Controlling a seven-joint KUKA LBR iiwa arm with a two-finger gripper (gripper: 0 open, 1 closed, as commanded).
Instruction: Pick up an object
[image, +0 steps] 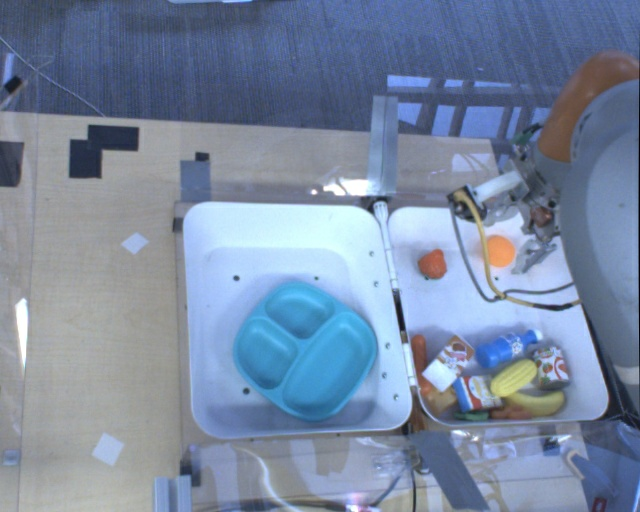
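My gripper (530, 252) hangs over the back right of the right bin (455, 310), low and just right of an orange ball (498, 251). The ball lies beside the gripper; whether they touch cannot be made out. A small red fruit (432, 263) sits to the left of the ball. Along the bin's front lie a blue bottle (508, 349), a yellow corn cob (513, 377), a banana (533, 403), a red sausage (419, 351) and several small packets (455, 358).
The left bin (215, 250) holds a blue divided plate (305, 348). A black and yellow cable (490, 290) loops from the wrist down into the right bin. The grey arm (605, 200) covers the bin's right side. A metal divider (396, 300) separates the bins.
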